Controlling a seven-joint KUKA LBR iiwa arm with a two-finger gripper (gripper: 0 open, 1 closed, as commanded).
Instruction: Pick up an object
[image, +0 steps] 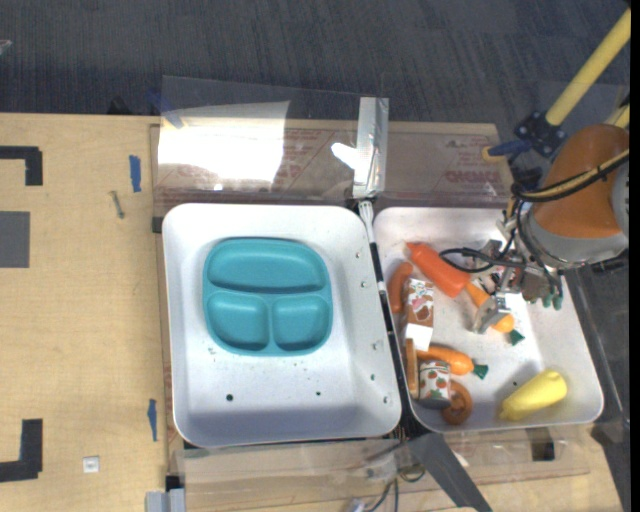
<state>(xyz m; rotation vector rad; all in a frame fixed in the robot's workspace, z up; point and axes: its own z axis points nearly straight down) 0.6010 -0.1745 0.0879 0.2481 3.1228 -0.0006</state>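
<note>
My gripper (490, 316) reaches down into the right bin (580, 330) from the right, below the grey wrist and the orange band (590, 190). It sits right at a small orange carrot with a green top (505, 325); contact cannot be made out. A larger orange carrot (438, 268) lies just to its left. Further left are a brown sausage (400, 285) and a small printed carton (420, 302). Nearer the front lie another carrot (448, 360), a second carton (433, 381), a brown pretzel-like piece (459, 403) and a yellow lemon-like fruit (535, 394).
The left bin (190, 390) holds a teal divided plate (268, 295). A clear plastic sheet (260, 150) and a metal bracket (370, 145) stand behind the bins. Black cables (470, 258) hang by the wrist. A yellow pole (595, 65) slants at top right.
</note>
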